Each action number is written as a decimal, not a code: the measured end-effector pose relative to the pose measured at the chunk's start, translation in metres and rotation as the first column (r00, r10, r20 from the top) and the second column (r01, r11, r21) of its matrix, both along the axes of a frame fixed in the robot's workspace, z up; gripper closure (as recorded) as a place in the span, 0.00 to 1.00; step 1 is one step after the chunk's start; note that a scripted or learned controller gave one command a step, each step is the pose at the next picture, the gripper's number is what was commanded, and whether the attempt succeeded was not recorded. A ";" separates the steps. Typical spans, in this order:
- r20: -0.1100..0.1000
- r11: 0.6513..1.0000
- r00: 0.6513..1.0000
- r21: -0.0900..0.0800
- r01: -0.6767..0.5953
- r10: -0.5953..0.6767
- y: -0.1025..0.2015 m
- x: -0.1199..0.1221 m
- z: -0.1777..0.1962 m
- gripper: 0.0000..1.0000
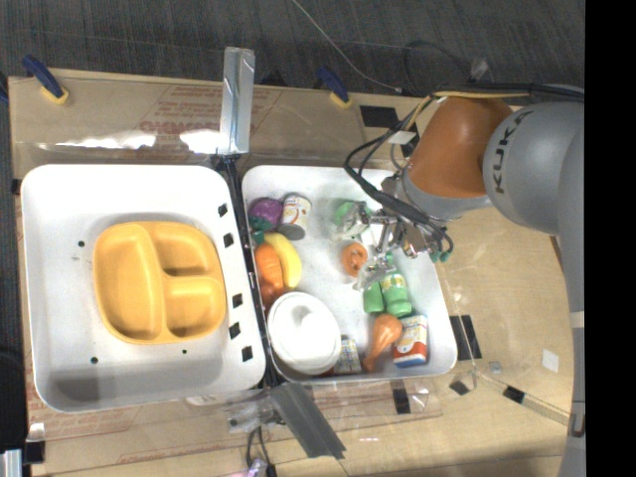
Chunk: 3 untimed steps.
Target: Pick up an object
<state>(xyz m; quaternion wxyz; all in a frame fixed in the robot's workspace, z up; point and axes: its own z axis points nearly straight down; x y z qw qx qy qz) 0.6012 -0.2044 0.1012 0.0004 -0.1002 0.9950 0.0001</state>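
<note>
The gripper [383, 238] hangs low over the right bin [437, 296] beside a small orange toy [355, 257], its grip unreadable, nothing visibly lifted.

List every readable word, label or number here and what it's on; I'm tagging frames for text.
"KU": grey arm, lettering cut off at its curve.
Red print on the cardboard behind the bins: too faint to read.
Labels on the small carton and can: too small to read.
</note>
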 end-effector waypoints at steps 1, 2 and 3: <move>0.000 1.000 1.000 0.000 0.023 -0.023 0.006 -0.003 -0.007 0.00; 0.004 1.000 1.000 -0.001 0.015 -0.015 0.008 0.000 0.004 1.00; 0.003 1.000 1.000 0.000 0.015 -0.015 0.008 -0.001 0.004 0.00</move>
